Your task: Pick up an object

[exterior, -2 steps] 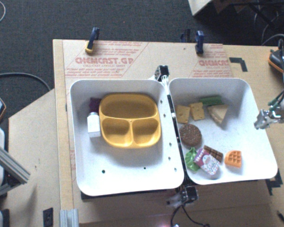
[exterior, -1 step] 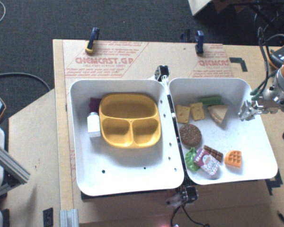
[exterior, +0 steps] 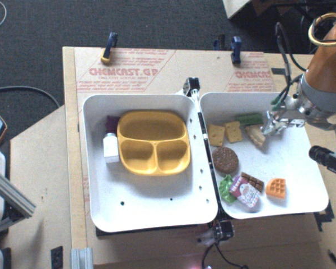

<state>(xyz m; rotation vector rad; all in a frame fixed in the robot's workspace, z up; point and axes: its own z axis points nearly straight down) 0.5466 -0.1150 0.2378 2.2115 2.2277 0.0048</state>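
We read "CHEMCAST GP" in red print on the brown protective sheet (exterior: 129, 72) that lies under the two bins, and the same lettering, partly cut off, shows again behind the right bin (exterior: 302, 195); the smaller red lines beneath are too fine for us to read. In the left bin (exterior: 95, 206) we see a yellow divided tray (exterior: 154, 142), with a small white bottle (exterior: 111, 148) touching its left edge; the bottle's label is too small to read. In the right bin lie two tan crackers (exterior: 225, 133), a green piece (exterior: 250, 118), a brown round patty (exterior: 225, 159), a small orange waffle (exterior: 276, 188) and a red-and-white packet (exterior: 248, 194) whose printing we cannot make out. The gripper (exterior: 270, 128) is low over a pale beige piece (exterior: 256, 136) near the bin's back; whether it grips that piece we cannot tell.
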